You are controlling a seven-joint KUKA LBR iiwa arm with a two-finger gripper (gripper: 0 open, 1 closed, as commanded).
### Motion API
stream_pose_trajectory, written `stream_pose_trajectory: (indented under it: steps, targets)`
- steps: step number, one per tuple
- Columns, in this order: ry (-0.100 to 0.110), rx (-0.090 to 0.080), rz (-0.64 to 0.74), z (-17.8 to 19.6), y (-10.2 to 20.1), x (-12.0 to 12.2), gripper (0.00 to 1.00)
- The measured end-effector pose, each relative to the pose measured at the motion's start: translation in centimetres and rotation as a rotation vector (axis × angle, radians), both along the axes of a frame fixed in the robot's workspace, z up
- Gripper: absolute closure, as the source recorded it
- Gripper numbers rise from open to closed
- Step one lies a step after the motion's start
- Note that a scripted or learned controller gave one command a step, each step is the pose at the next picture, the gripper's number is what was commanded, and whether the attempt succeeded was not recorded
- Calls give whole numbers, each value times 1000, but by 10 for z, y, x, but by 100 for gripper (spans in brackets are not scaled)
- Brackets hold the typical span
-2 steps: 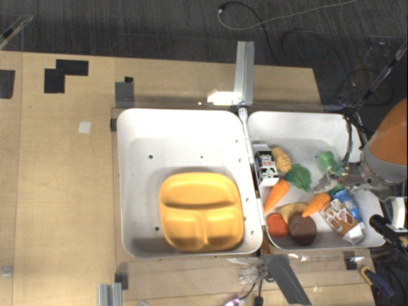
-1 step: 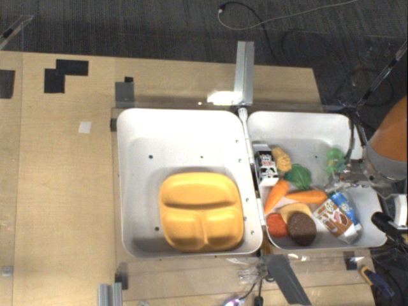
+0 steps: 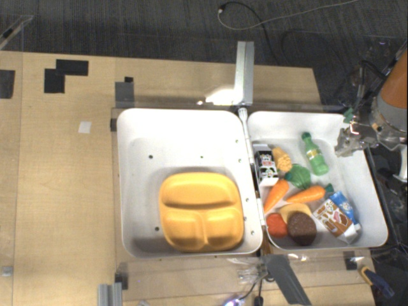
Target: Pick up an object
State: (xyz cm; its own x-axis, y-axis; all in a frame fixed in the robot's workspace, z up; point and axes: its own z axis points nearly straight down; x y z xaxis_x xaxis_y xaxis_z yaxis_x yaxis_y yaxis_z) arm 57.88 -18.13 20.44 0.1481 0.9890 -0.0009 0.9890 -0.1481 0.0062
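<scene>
brown ball [image 3: 302, 228] nr rim, gripper [image 3: 349, 143] at edge

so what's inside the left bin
A yellow divided tray lies in the left bin, toward its near side. The rest of the bin floor that shows is bare white; whatever is beneath the tray is covered.

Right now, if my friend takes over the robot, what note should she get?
Pincer: at the right bin's far right edge, nothing seen in it; open or shut is not clear.
Right bin: green bottle, two carrots, corn, a dark round toy, a small carton.
Left bin: yellow tray.
Done: nothing picked.
Left: pick one object; the bottle lies nearest.
</scene>
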Motion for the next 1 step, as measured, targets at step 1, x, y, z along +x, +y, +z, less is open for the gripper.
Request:
stream_pose_trajectory:
  steps: [1]
  targets:
    - [2, 0, 13, -73, -15, 81, 100]
